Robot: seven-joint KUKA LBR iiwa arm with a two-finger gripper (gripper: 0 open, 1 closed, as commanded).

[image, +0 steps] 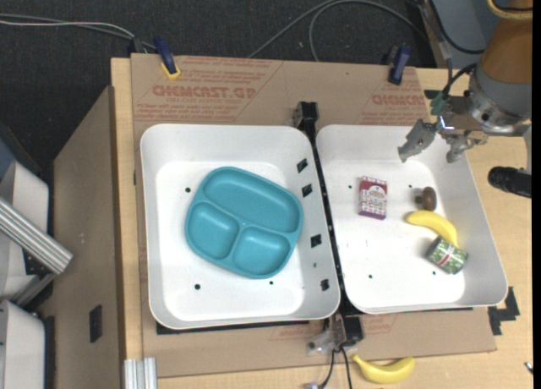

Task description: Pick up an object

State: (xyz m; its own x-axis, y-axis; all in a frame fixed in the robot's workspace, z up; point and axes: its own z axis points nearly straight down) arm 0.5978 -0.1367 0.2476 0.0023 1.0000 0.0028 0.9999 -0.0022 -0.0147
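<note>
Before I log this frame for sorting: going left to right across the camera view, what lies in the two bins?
Teal divided plate → small red-and-white carton → small brown object → banana → green can, lying on its side.

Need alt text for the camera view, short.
The gripper hovers open over the right bin's far edge, holding nothing. That bin has a small box, banana, green can and brown lump; the left bin has a teal divided plate.
</note>
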